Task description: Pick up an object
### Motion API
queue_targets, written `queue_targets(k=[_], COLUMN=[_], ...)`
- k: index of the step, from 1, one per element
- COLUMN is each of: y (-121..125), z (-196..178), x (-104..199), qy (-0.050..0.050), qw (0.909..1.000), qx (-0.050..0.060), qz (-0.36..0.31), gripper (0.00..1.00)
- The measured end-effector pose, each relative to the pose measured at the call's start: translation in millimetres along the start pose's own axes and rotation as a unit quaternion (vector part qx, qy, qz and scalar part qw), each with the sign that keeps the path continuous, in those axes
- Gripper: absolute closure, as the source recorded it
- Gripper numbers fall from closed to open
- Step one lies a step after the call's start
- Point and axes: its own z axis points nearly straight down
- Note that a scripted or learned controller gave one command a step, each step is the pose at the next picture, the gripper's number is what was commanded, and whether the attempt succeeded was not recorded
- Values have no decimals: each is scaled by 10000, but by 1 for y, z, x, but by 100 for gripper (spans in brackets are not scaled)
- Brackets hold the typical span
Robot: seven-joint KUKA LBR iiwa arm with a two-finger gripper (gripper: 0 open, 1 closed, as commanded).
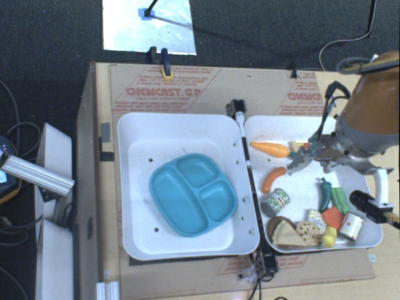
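Crowded toys [312, 229] fill the right bin's [375, 239] near corner. My jaws [299, 158], state indeterminate, hover beside the carrot [270, 148]; risk: a glancing, empty grasp.

Even, bright overhead light; a slightly soft picture.
The white bins [187, 130] are nearly washed out, with faint shadows under their rims. A foil sheet [149, 17] at the top glares. The dark floor [37, 36] looks grainy, and fine detail blurs.
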Motion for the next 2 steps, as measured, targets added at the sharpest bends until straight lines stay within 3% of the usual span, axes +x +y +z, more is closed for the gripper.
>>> queue_targets(k=[1,2], y=[23,92], z=[59,50], x=[-29,-45], qy=[-2,-6], qw=[10000,10000], qx=[10,-11], qz=[10,-3], gripper=[0,0])
